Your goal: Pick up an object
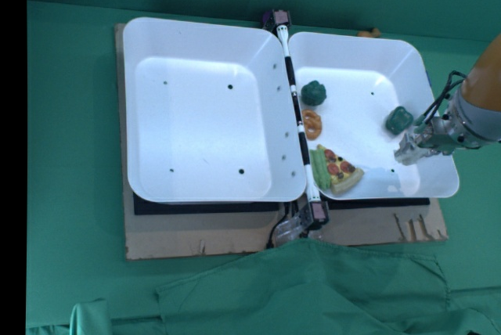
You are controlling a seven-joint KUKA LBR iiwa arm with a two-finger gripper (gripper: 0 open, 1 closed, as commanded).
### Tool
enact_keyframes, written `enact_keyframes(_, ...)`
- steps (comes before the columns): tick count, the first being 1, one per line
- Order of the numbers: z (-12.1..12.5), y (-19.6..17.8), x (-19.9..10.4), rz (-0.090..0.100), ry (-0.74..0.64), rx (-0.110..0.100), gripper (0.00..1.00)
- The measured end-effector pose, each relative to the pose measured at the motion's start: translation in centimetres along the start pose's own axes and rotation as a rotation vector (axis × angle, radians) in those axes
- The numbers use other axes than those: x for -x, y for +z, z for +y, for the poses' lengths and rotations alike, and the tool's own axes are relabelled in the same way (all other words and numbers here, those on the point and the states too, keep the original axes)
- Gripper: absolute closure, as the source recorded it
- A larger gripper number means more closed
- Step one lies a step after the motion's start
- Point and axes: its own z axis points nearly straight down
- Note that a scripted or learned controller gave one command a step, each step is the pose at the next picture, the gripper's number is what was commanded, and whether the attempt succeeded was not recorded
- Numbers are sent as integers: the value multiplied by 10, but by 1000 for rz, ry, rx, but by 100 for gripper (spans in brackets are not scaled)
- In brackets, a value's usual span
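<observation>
The right bin (356, 52) holds several small toys. A dark green broccoli-like piece (314, 92) lies near its left wall, with an orange pretzel (311, 123) just below it. A pizza slice (337, 170) with a green edge rests at the bin's front left. Another dark green piece (398, 120) sits toward the right side. My gripper (409, 151) hangs over the bin's right front part, just below and right of that green piece, close to the floor. Nothing shows between its fingers.
The left bin (156, 44) stands beside the right one, joined by a black-and-white divider bar (293, 95). Both rest on a cardboard sheet (196, 243) over green cloth. A fold of green fabric (313, 286) lies in front. A small orange object (369, 33) sits behind the right bin.
</observation>
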Motion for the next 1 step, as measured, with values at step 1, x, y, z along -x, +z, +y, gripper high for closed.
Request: enact_keyframes(1, 1, -12, 1, -3, 4, 5, 100)
